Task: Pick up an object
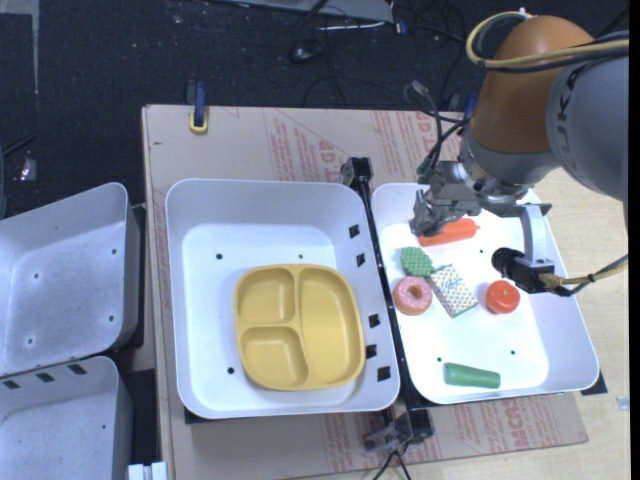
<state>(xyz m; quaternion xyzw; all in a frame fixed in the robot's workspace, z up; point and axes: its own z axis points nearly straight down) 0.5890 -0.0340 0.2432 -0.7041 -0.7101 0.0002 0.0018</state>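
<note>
Green cylinder (471,375): near edge of right bin (570,353), lying flat, well apart from the hand.
Yellow tray (298,325): left bin (190,268), three compartments, centred.
Pink doughnut (412,295): right bin, left side, just beside patterned block (452,289).
Red ball (502,297): right of the block.
Green ridged piece (417,261): just beyond the doughnut.
Orange carrot-shaped piece (450,232): far part of right bin, directly under the hand.
Hand (437,214): low over the orange piece's left end; finger state cannot be told.
Surface (260,133): brown board beneath both bins.
</note>
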